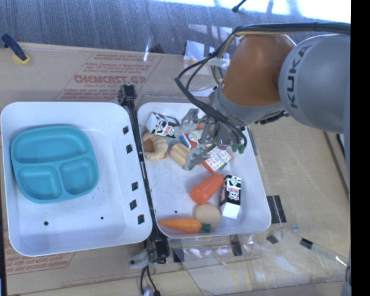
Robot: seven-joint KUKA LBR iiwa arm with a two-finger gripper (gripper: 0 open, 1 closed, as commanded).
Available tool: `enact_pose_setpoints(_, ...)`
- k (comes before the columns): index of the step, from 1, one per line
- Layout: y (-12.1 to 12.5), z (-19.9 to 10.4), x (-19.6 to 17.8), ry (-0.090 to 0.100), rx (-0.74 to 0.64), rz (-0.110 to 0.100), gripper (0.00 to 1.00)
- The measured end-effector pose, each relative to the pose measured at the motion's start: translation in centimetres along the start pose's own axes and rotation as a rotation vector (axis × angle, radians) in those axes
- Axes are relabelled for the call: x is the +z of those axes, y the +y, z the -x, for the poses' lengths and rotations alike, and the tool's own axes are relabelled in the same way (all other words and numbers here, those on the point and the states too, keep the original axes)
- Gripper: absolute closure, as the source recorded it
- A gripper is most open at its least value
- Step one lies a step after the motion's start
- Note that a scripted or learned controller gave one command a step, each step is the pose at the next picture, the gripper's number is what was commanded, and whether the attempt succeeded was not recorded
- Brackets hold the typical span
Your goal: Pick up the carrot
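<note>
On the far left of the counter [43, 73] a small blue and yellow clamp [15, 49] sits at the cardboard's corner. Printed red lettering on the cardboard reads "CHEMCAST GP" [110, 79], though the smaller lines below it are too faint to make out.

Two white bins lie side by side. The left bin [68, 227] holds one thing, a teal divided tray [53, 161] with three compartments. Black clips [134, 165] run down the seam between the bins.

The right bin [166, 190] is crowded. Along its upper part I count a black-and-white carton [162, 127], a ring-shaped pastry [154, 147] and a bread roll [177, 155], with a red-and-white packet [217, 160] just beyond. Lower down lie an orange-red chunk [207, 189], a second cow-patterned carton [231, 197] and one beige egg [207, 215].

The carrot [182, 225], the only one here, lies flat along the near wall of the right bin, its green tip touching the egg. It is well apart from the hand [200, 142], which hangs over the upper clutter by the roll and packet. Whether it is clenched or released I cannot tell; cables and clutter hide it. The grey arm [308, 79] carries "KUKA" on its casing.
</note>
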State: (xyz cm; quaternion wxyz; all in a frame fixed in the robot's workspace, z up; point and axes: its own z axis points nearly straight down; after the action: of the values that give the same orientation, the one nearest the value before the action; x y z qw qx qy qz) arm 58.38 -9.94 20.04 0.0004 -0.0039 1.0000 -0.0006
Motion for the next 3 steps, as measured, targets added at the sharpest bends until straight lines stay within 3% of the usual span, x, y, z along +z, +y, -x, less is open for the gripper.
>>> enact_pose_setpoints(1,-0.5,1.5,9.5,-0.02,-0.125,-0.002,0.0)
enact_pose_setpoints(2,-2.5,2.4,9.6,-0.026,0.066,-0.003,0.0)
enact_pose_setpoints(3,-4.0,-3.8,10.6,-0.008,0.196,0.0,0.0)
